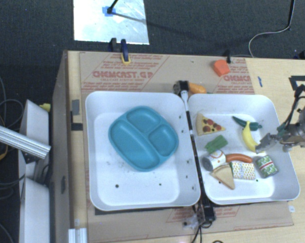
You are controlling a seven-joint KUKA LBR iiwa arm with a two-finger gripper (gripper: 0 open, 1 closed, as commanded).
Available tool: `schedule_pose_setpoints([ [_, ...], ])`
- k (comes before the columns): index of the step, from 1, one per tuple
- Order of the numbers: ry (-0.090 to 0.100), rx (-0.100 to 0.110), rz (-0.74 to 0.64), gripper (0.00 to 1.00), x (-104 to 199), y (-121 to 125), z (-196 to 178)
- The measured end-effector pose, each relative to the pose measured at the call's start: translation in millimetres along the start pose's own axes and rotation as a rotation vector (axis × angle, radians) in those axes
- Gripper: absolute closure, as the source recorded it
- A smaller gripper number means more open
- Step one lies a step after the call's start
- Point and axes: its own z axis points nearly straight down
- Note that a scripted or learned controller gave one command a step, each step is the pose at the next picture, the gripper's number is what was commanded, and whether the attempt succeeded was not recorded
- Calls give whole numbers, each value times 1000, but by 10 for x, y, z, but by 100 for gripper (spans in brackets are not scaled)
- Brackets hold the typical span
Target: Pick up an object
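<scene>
The right bin (281, 186) holds several toy foods: a pizza slice (209, 124), a green block (216, 144), a yellow banana (249, 135), a dark green piece (242, 120), a red sausage (238, 158), a small cup (215, 161), a wedge of bread (224, 176), a patterned packet (243, 170) and a green can (266, 166). My gripper (270, 140) hangs low over the bin's right side, just right of the banana and above the can. Nothing shows clearly in its grasp.
The left bin (106, 186) holds a blue divided plate (143, 137). An orange block (221, 67) and an orange-tipped tool (191, 88) lie on the bench behind the bins. The arm (301, 130) enters from the right edge.
</scene>
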Motion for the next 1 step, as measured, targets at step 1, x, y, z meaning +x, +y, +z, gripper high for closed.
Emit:
schedule_pose_setpoints([
  [1, 0, -1, -1, 0, -14, 596, 1178],
])
